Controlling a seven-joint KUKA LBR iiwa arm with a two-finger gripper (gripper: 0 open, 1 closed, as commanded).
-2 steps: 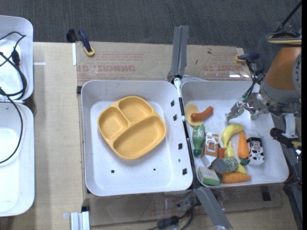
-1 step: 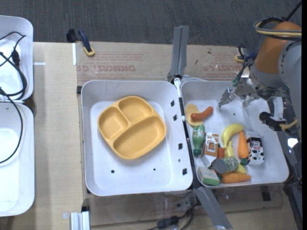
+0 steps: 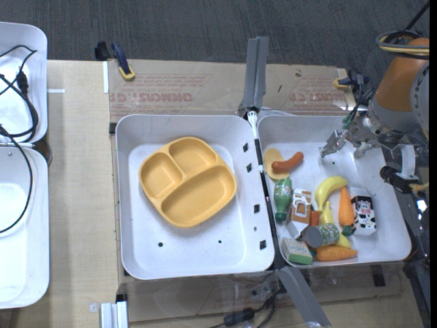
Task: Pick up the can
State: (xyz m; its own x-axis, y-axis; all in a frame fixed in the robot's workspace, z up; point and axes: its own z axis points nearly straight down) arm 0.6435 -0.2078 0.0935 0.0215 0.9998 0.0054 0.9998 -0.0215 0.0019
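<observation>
The can [image 3: 319, 236] lies on its side near the front of the right bin [image 3: 403, 248], its grey end facing the camera and a green label around its body. Toy food crowds it: a carrot [image 3: 336, 253] in front, a green sandwich piece [image 3: 298, 251] to its left, a banana [image 3: 330, 186] behind. My gripper [image 3: 336, 144] hangs over the bin's far right part, well behind the can and apart from it, with nothing seen in it.
The right bin also holds a sausage on a bun [image 3: 285, 161], a green bottle [image 3: 283, 197], an orange carton [image 3: 300, 206], a second carrot [image 3: 347, 207] and a cow-patterned carton [image 3: 364, 215]. A yellow divided plate [image 3: 188, 181] lies in the left bin [image 3: 126, 203].
</observation>
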